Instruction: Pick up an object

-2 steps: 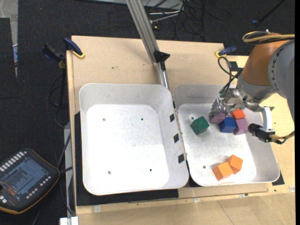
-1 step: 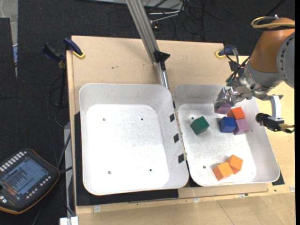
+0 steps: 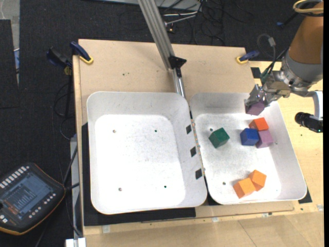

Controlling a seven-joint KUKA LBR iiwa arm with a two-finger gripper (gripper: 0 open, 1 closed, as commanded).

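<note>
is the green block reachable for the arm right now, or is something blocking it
Probably yes. The green block sits alone in the right bin, apart from the other blocks, with bare floor around it. But the tool appears to have a purple block at its tip.

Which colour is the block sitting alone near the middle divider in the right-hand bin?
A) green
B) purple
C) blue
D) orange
A: the green block sits by itself near the divider in the right bin, apart from the others.
</note>
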